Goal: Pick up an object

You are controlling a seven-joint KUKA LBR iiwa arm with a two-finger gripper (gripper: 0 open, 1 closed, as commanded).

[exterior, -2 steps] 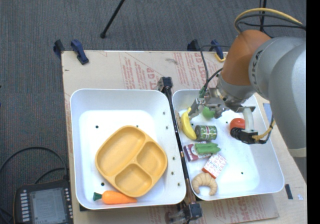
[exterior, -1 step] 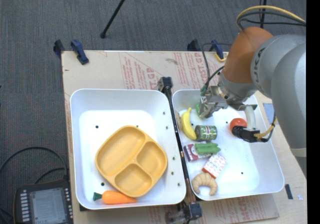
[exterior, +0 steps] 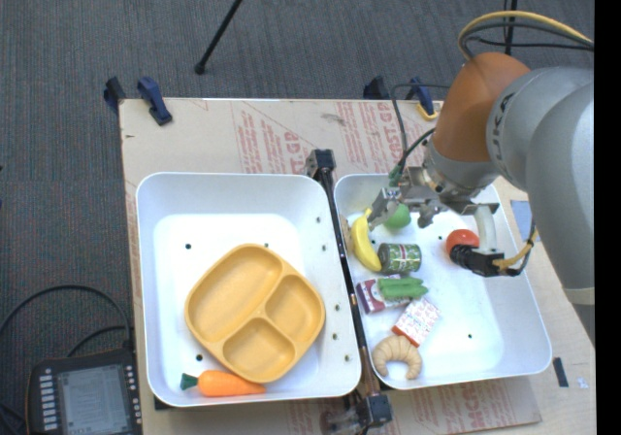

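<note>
Even, fairly bright light falls from above, with no hard glare. The two white bins (exterior: 146,229) look slightly washed out. Shadows are soft and short beneath the arm (exterior: 524,132). The grey carpet (exterior: 291,16) stays dim. Focus is moderately sharp, slightly grainy.

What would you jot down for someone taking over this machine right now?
Pincer: low over the right bin, at a green round fruit; grip unclear.
Right bin: banana, green can, green pod, red tomato, croissant, two small packets.
Left bin: yellow divided plate, carrot.
Done: nothing visibly lifted.
Left: grasp and raise one item.
</note>
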